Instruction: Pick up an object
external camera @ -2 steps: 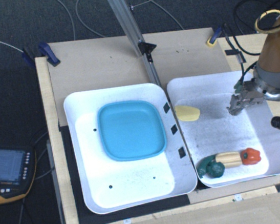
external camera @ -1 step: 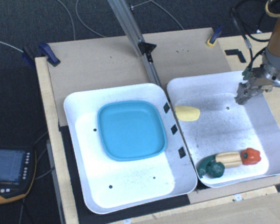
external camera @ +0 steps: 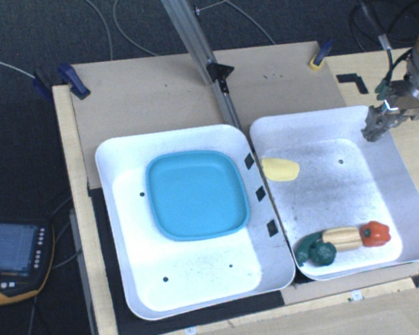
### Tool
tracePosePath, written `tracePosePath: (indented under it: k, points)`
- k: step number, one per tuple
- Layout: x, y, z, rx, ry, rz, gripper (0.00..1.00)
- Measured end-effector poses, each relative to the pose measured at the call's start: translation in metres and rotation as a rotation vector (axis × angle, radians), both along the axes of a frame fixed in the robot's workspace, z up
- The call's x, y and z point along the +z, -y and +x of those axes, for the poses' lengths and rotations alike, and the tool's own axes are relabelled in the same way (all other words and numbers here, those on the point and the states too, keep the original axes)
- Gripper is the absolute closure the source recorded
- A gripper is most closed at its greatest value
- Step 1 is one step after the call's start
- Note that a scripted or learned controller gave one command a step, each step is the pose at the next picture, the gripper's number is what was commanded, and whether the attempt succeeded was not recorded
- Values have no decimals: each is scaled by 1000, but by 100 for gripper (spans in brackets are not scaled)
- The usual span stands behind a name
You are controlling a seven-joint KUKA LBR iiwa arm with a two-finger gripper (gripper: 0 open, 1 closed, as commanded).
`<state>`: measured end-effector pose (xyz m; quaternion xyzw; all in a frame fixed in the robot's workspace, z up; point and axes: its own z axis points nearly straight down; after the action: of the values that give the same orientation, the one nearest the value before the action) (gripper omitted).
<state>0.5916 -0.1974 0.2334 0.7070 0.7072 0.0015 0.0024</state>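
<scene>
Right bin (external camera: pixel 396 175): landmark; gripper (external camera: pixel 375 126) hovered over its far right rim, gripping nothing; how far it stood open could not be told. Contents: yellow piece (external camera: pixel 280 168) at far left wall; green piece (external camera: pixel 316 251), tan roll (external camera: pixel 342 239) and red piece (external camera: pixel 374 233) in a touching row along near wall. Step judged: approach, no pick begun; next move called for travel inward, then descent over one item.

Dark carpet floor (external camera: pixel 1 115) around the bench, thin cables (external camera: pixel 132 3) looping across it at 11–12 o'clock. Light wooden bench top (external camera: pixel 145 94) fills the centre, blue clamp (external camera: pixel 74 81) at 10 o'clock corner, yellow-blue clamp (external camera: pixel 322 52) at 1 o'clock. Aluminium rail (external camera: pixel 185 19) runs in from 12 o'clock. Teach pendant (external camera: pixel 9 257) on the floor at 9 o'clock. Even, flat lighting.
</scene>
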Motion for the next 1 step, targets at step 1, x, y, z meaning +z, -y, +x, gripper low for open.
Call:
tracePosePath:
  k: [1]
  points:
    - [-7, -49, -7, 4, -5, 2, 100]
